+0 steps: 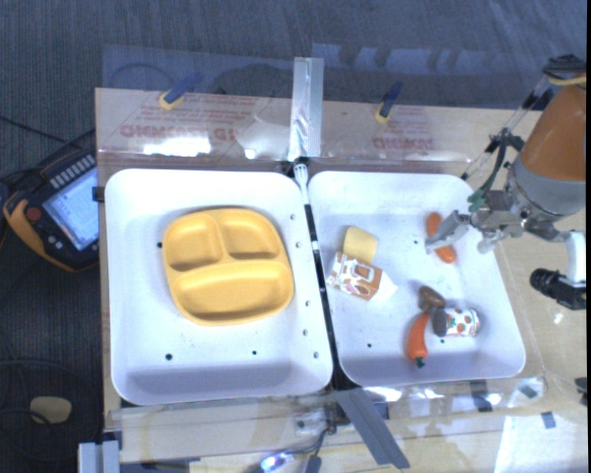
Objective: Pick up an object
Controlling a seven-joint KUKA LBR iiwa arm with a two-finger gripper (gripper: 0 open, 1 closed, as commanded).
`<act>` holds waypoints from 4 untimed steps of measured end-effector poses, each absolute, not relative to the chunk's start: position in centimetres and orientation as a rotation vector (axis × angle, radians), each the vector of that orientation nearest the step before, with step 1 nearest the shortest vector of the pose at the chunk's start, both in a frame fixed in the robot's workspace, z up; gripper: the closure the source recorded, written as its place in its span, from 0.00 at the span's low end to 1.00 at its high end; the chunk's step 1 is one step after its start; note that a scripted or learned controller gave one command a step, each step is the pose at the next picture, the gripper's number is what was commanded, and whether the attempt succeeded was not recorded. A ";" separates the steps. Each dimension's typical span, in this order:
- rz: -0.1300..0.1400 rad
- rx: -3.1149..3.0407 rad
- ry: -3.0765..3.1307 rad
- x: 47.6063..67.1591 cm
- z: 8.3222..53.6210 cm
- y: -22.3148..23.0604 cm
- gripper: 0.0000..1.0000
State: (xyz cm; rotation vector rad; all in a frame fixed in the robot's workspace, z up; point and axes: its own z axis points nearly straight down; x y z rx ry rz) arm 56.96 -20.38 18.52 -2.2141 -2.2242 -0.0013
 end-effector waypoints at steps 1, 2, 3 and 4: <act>-0.013 -2.161 -2.281 62.4 9.8 -21.3 0.00; -0.005 -2.161 -2.283 62.3 10.5 -21.4 1.00; 0.004 -2.310 -2.131 64.8 18.2 -17.7 1.00; 0.004 -2.344 -2.090 66.8 18.3 -9.1 1.00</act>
